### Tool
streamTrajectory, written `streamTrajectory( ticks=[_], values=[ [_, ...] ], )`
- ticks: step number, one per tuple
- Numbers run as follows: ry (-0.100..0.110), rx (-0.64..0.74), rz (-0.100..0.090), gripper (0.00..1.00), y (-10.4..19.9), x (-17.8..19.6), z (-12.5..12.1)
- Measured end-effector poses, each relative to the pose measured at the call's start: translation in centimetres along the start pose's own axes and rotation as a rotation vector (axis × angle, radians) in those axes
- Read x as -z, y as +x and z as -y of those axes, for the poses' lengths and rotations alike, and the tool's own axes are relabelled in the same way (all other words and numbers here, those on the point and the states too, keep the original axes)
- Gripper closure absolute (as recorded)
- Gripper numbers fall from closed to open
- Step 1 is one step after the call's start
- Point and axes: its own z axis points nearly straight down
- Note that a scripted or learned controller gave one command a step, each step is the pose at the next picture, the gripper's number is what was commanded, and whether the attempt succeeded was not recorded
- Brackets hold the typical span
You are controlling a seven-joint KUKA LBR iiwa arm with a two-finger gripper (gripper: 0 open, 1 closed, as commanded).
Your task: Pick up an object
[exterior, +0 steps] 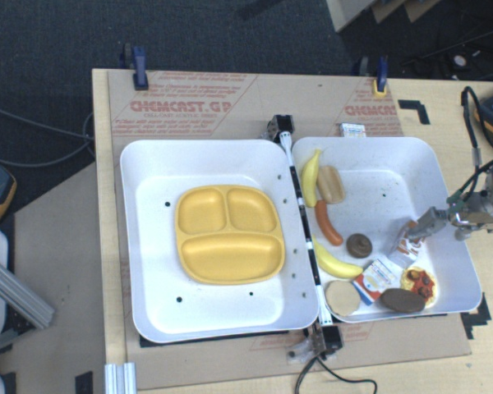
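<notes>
My gripper [411, 238] reaches in from the right and hangs low over the right side of the right bin [394, 158]. Its tip is just above a pizza slice [420, 281] and a white packet [377, 273]. A small white and orange item [407, 249] lies right at the tip; whether it is touched is unclear. Further left in this bin lie a brown round cookie [359, 245], a red sausage [329, 222], a bun [330, 185] and two bananas [311, 176] [335, 262]. A dark oval piece [403, 300] and a tan disc [342, 298] rest at the front.
The left bin [148, 179] holds a yellow divided plate [230, 234]. A black hinge strip [298, 208] runs between the bins. Blue clamps [137, 66] [380, 74] grip the bench's far edge. Cables [476, 138] hang at the right.
</notes>
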Motion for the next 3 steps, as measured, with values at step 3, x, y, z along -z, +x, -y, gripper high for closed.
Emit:
streamTrajectory(
  ticks=[3],
  values=[
    [-0.02, 0.009, 0.001, 0.0, 13.2, -1.5, -19.1]
  ],
)
